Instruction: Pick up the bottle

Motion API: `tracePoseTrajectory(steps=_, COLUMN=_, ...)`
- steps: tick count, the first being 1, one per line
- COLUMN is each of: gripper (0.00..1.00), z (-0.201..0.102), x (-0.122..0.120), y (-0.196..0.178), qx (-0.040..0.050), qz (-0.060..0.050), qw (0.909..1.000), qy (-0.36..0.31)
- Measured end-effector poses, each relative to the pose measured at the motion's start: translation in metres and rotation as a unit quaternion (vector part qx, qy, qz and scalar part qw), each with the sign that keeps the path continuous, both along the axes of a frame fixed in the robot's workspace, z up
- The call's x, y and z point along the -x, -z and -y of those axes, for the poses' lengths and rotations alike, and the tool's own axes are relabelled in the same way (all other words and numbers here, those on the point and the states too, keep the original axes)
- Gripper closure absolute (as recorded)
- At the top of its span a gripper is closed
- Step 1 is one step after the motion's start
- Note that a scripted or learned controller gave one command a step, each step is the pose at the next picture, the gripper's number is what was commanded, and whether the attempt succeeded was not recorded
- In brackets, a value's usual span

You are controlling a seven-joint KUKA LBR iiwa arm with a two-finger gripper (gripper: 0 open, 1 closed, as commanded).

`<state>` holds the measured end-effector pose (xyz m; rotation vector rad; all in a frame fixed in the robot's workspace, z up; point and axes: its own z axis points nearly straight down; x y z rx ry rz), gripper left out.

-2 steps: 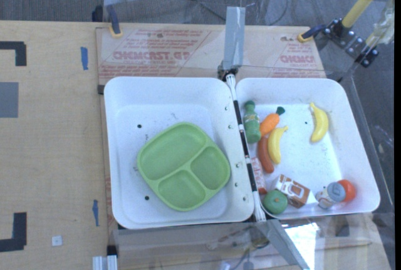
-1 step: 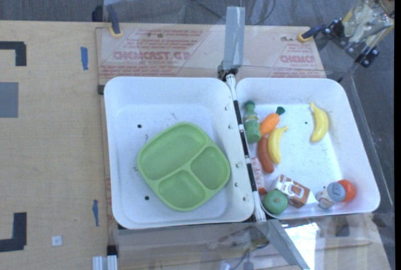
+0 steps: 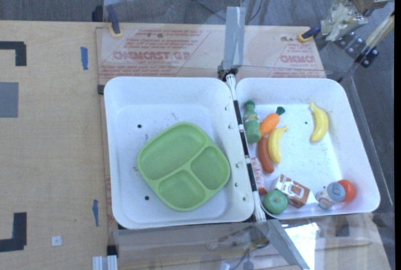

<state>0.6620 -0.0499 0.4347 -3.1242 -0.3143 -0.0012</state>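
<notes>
Task not started, as far as the frame shows. The bottle (image 3: 251, 124), green with a darker cap end, lies in the right bin (image 3: 351, 106) at its far-left side, hard against the divider wall between the two bins, long axis running near-to-far. Nothing is touching it from above.

The tool (image 3: 341, 17) is up at the far right, beyond the bins and well apart from the bottle, with cabling around it. Can't tell from this angle if it is open or closed; nothing is visibly held.

Clutter around the target: a carrot (image 3: 270, 122) just beside the bottle on its right, a small banana (image 3: 276, 142) and a red sausage-like piece (image 3: 265, 159) near it toward the front. Another banana (image 3: 319, 123) sits further right. Near edge of that bin: green apple (image 3: 275, 202), small carton (image 3: 293, 191), a toppled can or jar with an orange end (image 3: 335, 193).

Left bin (image 3: 119, 99) holds a green divided plate (image 3: 183, 166).

Still to do: everything, meaning travel over the right bin, descend, grasp, lift. Judgement: the wall on one side and the carrot on the other leave a tight slot, so a miss or a double grab looks likely.
</notes>
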Motion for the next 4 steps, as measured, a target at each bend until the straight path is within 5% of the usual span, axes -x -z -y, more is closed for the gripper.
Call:
tracePoseTrajectory(steps=1, gripper=1.00, z=-0.053, x=0.003, y=0.000, qx=0.0001, qz=0.000, qw=0.9999, qy=-0.010)
tracePoseTrajectory(steps=2, gripper=1.00, z=-0.068, x=0.005, y=0.000, qx=0.0006, qz=0.001, qw=1.0000, qy=0.001)
tracePoseTrajectory(steps=4, gripper=1.00, z=-0.167, x=0.003, y=0.000, qx=0.0006, qz=0.001, qw=1.0000, qy=-0.003)
